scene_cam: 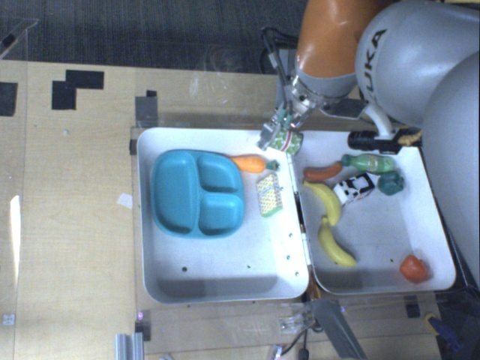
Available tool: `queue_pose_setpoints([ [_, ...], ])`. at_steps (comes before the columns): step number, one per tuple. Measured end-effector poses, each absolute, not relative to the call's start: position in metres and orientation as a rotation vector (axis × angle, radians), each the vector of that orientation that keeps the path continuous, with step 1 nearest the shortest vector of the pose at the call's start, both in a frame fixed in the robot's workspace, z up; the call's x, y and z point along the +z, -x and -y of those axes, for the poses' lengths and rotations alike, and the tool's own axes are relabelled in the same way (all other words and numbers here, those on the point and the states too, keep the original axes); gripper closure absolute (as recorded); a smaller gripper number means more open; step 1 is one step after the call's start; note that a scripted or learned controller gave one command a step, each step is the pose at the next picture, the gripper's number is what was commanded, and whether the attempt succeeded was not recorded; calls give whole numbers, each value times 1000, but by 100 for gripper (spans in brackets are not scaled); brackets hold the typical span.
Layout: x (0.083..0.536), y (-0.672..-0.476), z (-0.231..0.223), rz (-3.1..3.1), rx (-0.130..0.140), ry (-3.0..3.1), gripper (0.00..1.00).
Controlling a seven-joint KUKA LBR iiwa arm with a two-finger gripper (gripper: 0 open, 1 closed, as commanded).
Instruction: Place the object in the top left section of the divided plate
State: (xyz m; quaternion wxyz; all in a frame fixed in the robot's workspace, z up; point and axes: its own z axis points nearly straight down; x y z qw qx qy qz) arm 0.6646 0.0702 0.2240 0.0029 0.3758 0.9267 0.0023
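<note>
The blue divided plate (198, 193) lies in the left part of the left bin (225, 276), with nothing in its sections. My gripper (280, 136) hangs over the far rim between the two bins, up and to the right of the plate. A small green-and-white object (290, 142) shows between its fingers, so it is shut on it. An orange carrot (249, 163) lies just beside the plate's far right corner, below the gripper. A yellow-green patterned packet (269, 195) rests to the right of the plate.
The right bin (375, 276) holds two yellow bananas (330, 223), a red sausage-like piece (322, 173), a green bottle (367, 162), a teal item (390, 183), a black-and-white toy (354, 187) and a red-orange fruit (414, 268). The arm covers the far right.
</note>
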Motion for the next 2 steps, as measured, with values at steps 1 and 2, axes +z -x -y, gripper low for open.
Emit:
queue_pose_setpoints([
  [1, 165, -659, -130, -2977, 8, -984, 100],
  [2, 166, -659, -130, -2977, 8, -984, 0],
])
